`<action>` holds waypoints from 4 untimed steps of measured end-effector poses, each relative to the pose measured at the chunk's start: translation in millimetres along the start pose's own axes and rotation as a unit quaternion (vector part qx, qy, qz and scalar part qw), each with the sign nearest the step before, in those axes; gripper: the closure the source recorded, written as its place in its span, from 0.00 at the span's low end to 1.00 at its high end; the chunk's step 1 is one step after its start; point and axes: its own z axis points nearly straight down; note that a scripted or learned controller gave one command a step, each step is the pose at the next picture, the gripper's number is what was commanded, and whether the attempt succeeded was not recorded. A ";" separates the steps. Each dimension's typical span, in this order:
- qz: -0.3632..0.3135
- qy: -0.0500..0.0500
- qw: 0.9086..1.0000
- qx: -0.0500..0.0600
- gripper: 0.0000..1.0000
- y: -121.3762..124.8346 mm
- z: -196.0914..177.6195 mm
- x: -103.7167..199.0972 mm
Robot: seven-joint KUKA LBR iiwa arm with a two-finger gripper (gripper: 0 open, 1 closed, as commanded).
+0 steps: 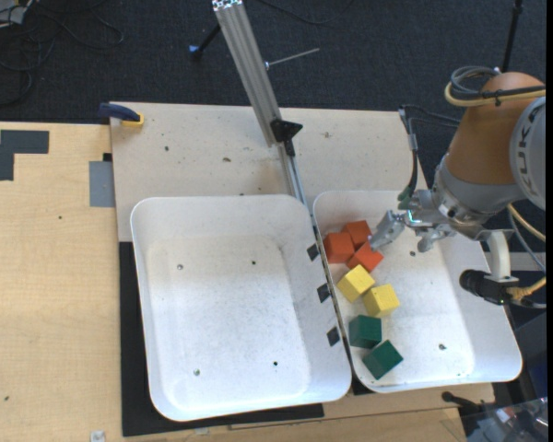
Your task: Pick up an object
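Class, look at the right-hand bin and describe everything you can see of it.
The right-hand bin is a shallow white tray with rounded corners and a speckled floor, looking like plastic. It sits level on the bench, its left rim against the neighbouring left bin. Along its left side lie orange blocks, two yellow blocks and two green blocks. The gripper reaches in over its upper part.
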 end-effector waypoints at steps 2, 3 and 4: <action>0.002 0.000 1.000 0.000 0.00 -6.2 50.6 7.4; 0.001 -0.001 1.000 -0.004 0.00 -5.1 81.1 7.0; 0.006 0.000 1.000 -0.001 1.00 -6.5 73.7 5.2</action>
